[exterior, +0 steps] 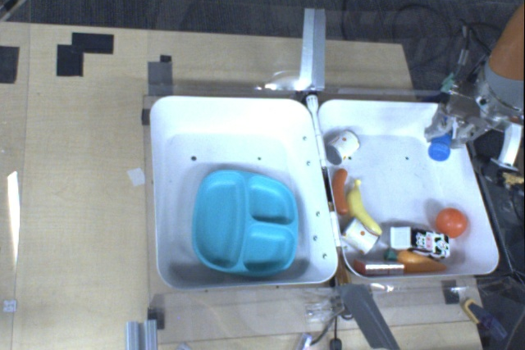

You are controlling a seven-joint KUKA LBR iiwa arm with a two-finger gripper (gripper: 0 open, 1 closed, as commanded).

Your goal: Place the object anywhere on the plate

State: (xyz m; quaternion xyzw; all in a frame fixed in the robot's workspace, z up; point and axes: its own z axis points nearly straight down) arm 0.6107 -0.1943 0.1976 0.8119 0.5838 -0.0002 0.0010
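Observation:
A light-blue divided plate (pixel 244 221) lies in the left bin (pixel 176 176), toward its front. My gripper (pixel 444 135) hangs over the far right corner of the right bin (pixel 394 127), reaching in from the right. A small blue object (pixel 440 150) sits right at the gripper's tip; whether it is held or just lying under the tip cannot be made out. The arm's orange band (pixel 510 53) shows at the right edge.
The right bin holds a white rounded piece (pixel 343 145), an orange stick (pixel 340 188), a banana (pixel 362 209), an orange ball (pixel 450 221), a black-and-white toy (pixel 431 243) and a carrot (pixel 418 261) along the front. A metal divider (pixel 314 53) stands between the bins.

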